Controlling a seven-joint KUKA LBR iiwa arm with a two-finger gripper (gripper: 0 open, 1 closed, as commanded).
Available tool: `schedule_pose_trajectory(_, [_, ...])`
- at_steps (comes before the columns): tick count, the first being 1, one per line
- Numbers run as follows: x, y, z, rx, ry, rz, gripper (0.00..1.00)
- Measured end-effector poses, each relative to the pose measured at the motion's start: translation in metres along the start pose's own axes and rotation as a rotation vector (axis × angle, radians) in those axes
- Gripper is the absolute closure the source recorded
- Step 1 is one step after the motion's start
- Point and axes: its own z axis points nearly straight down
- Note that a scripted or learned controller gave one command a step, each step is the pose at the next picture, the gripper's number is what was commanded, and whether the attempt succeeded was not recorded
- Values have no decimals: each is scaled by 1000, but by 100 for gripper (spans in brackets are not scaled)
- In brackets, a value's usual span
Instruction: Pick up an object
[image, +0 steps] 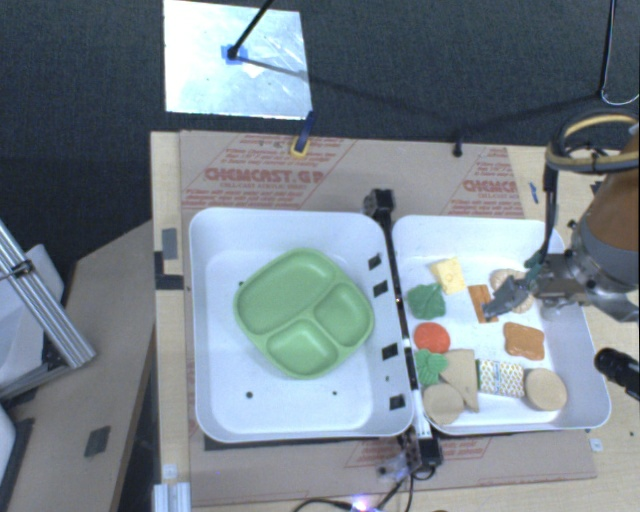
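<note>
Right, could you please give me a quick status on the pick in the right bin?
Gripper low over right bin, beside orange strip. Nothing seen held. Toy foods crowd around; green tray alone in left bin.

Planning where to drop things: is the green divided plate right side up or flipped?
Right side up: the green plate in the left bin shows three hollow compartments facing upward.

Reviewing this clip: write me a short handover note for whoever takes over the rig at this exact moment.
Gripper: low over the right bin, above the small orange block; nothing visibly between its fingers, and whether it is open or shut is unclear.
Things: the right bin holds the food pieces, including a yellow wedge, a red disc and a tan round piece. The left bin holds a green divided plate.
Done: nothing lifted.
Left: grasp one piece and raise it.
</note>
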Motion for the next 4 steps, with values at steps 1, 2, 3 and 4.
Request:
schedule_pose_trajectory(1, [0, 2, -5, -10, -1, -2, 0])
schedule_pose_trajectory(2, [6, 2, 57, -4, 0, -1, 0])
schedule_pose_trajectory(3, [3, 11, 107, -5, 0, 0, 0])
schedule_pose_trajectory(4, [1, 11, 149, -5, 0, 1, 0])
